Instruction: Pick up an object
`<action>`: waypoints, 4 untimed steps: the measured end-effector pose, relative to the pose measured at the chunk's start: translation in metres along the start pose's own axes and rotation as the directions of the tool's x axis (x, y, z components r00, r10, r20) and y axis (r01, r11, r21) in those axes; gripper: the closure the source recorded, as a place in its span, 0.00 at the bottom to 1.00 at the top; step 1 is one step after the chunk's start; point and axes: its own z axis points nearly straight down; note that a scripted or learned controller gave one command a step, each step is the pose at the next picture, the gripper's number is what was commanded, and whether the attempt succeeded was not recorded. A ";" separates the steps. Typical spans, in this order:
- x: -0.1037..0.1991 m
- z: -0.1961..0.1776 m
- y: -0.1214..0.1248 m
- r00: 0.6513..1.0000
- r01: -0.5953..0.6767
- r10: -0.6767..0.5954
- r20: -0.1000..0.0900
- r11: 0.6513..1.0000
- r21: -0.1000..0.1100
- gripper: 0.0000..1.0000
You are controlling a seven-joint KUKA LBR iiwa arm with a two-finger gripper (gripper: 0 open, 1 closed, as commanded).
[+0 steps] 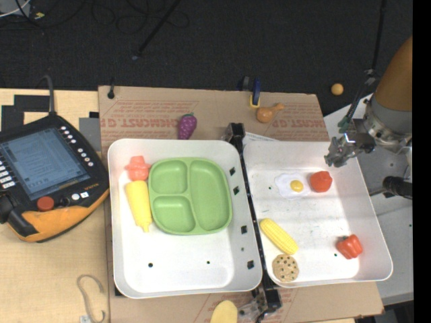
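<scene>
Arm (394, 89): We are seeing it entering from the right edge, its orange band uppermost and the grey wrist angling down and to the left toward the right bin's upper right corner.
Gripper (335, 157): We are seeing it hanging over the far right rim of the right bin (374, 200), above and to the right of the red tomato; nothing is lying between its tips.
Gripper opening: We are not able to tell whether it is wide or narrow, as the dark end is showing too small against the bin.
Red tomato (321, 181): We are finding it in the right bin's upper part, just beside the fried egg (293, 185), which is lying to its left; its round shape is giving no clear long axis.
Corn cob (278, 235): We are finding it in the right bin's lower left, its long axis running diagonally from upper left to lower right.
Cookie (286, 268): We are seeing it lying flat just below the corn cob.
Red pepper (349, 245): We are seeing it sitting near the lower right corner, well apart from the gripper.
Left bin (128, 261): We are seeing it bearing a green divided plate (189, 196), with a yellow piece (139, 204) beside it, long axis running near vertical in the view, and a pink piece (137, 168) above that.
</scene>
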 end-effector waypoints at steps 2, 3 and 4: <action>0.108 -0.014 -0.031 1.000 0.005 -0.005 -0.003 1.000 0.006 1.00; 0.166 -0.004 -0.036 1.000 0.005 -0.005 -0.002 1.000 0.006 1.00; 0.184 0.001 -0.041 1.000 0.001 -0.001 -0.001 1.000 0.006 1.00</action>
